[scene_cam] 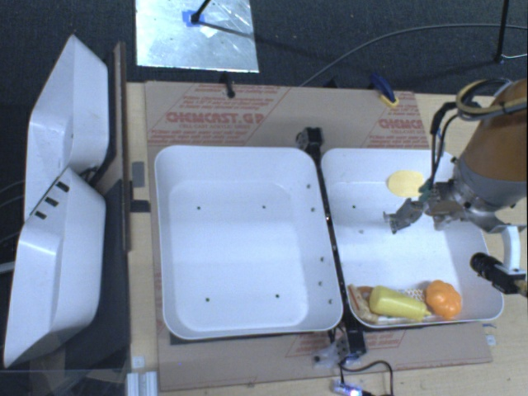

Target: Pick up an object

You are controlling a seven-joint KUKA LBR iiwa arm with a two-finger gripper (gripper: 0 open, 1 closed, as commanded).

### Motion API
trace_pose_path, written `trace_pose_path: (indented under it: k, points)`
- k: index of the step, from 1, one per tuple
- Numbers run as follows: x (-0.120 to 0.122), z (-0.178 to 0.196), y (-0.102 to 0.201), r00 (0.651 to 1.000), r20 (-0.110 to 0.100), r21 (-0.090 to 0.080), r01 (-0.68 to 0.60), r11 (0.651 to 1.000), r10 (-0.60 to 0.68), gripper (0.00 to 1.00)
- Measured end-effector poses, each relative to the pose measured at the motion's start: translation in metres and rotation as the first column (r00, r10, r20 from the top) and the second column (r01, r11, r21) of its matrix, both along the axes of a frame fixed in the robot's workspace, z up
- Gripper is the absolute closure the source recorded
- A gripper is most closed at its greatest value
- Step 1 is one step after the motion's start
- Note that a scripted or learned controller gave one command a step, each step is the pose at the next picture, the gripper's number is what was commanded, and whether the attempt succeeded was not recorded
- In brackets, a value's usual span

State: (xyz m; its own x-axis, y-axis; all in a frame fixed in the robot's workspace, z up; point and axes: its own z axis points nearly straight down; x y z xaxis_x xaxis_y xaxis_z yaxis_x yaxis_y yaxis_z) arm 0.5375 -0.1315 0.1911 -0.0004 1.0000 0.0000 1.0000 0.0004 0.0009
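- This is a robotics lab, not a home.
- Two white bins point(239, 159) sit on a table point(272, 106) covered with printed cardboard, left of the tool point(403, 218).
- Loose cables point(388, 44) run over dark carpet point(346, 7) behind the tool.
- Spare white bins point(62, 221) lean far to its left.

Arm point(495, 151) cut off at right edge; yellow disc point(405, 182) partly hidden behind gripper point(404, 218).

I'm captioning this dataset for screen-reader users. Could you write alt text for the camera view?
A grey-and-orange robot arm reaches from the right, its gripper over the right bin. A yellow disc lies at that bin's far side; a yellow object and an orange object lie along its near wall.
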Motion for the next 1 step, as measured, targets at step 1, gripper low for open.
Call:
trace_pose_path:
  k: [1]
  points:
    - [0.0042,-0.0338,-0.0578,1.000,-0.002,0.000,0.004,1.000,-0.004,0.00]
